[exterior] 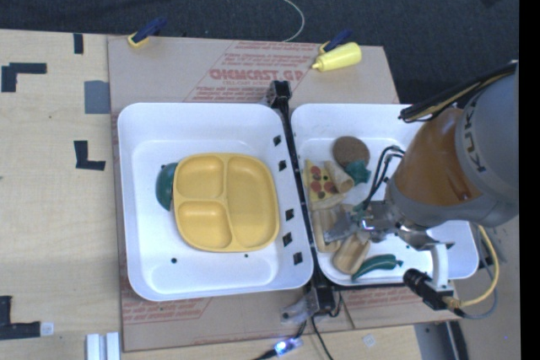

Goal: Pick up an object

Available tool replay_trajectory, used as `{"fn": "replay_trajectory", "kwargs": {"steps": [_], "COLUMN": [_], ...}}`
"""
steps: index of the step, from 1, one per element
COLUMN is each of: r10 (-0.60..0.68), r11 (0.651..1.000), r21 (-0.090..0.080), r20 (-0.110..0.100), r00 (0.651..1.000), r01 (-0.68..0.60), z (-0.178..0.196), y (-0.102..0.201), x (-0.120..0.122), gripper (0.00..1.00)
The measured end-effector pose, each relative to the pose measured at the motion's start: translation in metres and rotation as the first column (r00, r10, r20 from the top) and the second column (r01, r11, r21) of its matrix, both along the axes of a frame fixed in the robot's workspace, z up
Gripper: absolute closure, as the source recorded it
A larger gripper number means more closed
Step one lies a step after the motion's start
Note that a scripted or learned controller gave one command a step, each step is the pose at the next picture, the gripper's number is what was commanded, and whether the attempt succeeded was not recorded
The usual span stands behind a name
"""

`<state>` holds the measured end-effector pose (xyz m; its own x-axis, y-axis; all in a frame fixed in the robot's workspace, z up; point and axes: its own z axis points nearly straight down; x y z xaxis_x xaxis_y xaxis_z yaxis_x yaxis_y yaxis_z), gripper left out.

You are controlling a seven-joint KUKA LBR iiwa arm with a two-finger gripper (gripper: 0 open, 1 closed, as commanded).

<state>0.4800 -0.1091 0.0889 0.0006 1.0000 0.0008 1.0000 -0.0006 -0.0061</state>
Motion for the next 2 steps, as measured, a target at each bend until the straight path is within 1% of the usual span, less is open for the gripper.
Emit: {"fn": "replay_trajectory", "kwargs": {"steps": [1, 2], "r10": [0.002, 0.002], "r11": [1.000, 1.000], "r21": [0.003, -0.001], "r20": [0.002, 0.009], "r00": [1.000, 1.000], "r01": [-0.002, -0.002], "z": [0.013, 0.075], "y": [0.001, 0.003], "x": [0.001, -0.002], "gripper": [1.00, 1.00]}}
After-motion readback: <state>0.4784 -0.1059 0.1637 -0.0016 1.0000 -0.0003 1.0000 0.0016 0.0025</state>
